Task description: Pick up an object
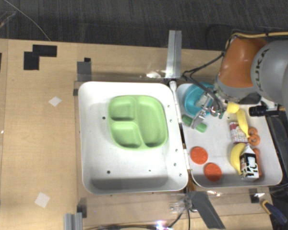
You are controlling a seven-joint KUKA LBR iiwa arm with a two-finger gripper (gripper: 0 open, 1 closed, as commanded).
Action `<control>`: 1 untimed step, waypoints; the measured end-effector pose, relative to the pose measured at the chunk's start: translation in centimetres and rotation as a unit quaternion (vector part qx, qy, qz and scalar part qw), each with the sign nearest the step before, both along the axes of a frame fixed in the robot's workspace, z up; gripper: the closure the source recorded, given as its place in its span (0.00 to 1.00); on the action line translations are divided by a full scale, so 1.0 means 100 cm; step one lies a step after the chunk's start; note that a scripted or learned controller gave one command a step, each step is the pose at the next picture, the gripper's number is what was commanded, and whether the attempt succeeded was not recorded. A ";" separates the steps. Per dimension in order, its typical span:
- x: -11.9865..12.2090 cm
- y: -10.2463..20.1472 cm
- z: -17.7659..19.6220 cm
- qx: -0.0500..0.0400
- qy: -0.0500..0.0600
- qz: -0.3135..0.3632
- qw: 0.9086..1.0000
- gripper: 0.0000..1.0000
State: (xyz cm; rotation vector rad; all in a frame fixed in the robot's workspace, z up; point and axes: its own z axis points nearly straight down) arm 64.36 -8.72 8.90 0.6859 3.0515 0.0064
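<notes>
Objects crowd your right bin [273, 174]; bottle [250, 163] label unreadable. Whether the gripper [205, 110] is spread or closed, you cannot tell.

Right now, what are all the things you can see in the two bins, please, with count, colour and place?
Divided tray: 1, light green, middle of left bin.
Bowl: 1, blue, far left corner of right bin.
Block: 1, green, by the bowl.
Round pieces: 2, orange-red, near left part of right bin.
Bananas: 2, yellow, right side of right bin.
Bottle: 1, dark with white label, near right corner.
Gripper: 1, grey metal, over the bowl's edge.
Arm: 1, grey and orange, from the right.
</notes>
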 end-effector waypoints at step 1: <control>0.001 -0.001 0.000 0.001 0.000 -0.110 0.994 0.00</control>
